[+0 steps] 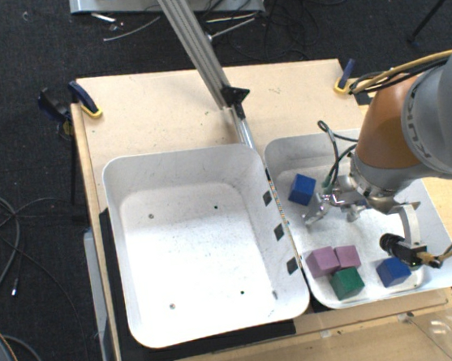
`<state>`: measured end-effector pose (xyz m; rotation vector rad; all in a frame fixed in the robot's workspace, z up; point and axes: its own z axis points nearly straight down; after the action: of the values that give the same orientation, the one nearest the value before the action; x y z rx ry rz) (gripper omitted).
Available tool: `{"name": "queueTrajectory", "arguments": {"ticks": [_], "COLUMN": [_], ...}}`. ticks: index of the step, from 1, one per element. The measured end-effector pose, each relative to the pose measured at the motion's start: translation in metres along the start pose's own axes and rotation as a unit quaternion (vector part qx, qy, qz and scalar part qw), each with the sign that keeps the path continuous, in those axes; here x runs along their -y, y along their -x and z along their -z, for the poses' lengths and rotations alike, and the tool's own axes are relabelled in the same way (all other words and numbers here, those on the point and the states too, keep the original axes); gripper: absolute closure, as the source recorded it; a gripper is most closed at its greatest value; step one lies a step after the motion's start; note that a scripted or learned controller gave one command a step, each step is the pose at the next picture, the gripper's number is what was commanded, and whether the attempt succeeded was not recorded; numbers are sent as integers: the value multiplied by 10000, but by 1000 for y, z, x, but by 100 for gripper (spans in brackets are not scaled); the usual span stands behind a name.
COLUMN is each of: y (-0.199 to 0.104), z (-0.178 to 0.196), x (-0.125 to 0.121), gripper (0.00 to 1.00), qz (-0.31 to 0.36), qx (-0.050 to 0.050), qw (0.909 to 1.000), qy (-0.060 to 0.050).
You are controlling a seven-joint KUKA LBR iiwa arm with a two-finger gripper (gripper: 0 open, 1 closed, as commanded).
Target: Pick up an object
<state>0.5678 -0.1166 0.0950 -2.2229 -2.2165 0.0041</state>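
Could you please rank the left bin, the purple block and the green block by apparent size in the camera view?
1. Left bin, by far the largest.
2. Purple block and green block: they look too alike to rank, though the purple may be two cubes side by side.

A robotics laboratory. A plywood bench (pixel 160 110) fixed with corner clamps (pixel 84 99) carries two white bins (pixel 127 175), with an aluminium mast (pixel 193 45) rising behind. Loose cables (pixel 2 219) trail over dark carpet (pixel 5 47), and a grey-and-orange industrial arm (pixel 404 133) reaches in.
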Motion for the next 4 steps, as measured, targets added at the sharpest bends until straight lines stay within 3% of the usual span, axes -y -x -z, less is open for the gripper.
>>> {"name": "queueTrajectory", "arguments": {"ticks": [1, 2, 3, 4], "y": [6, -4, 90, 76], "z": [1, -2, 1, 26], "x": [-54, -88, -89, -73], "gripper": [0, 0, 0, 0], "qz": [31, 50, 5, 10], "qx": [8, 5, -38, 6], "qw": [10000, 9998, 9999, 10000], "qy": [41, -190, -166, 23]}}
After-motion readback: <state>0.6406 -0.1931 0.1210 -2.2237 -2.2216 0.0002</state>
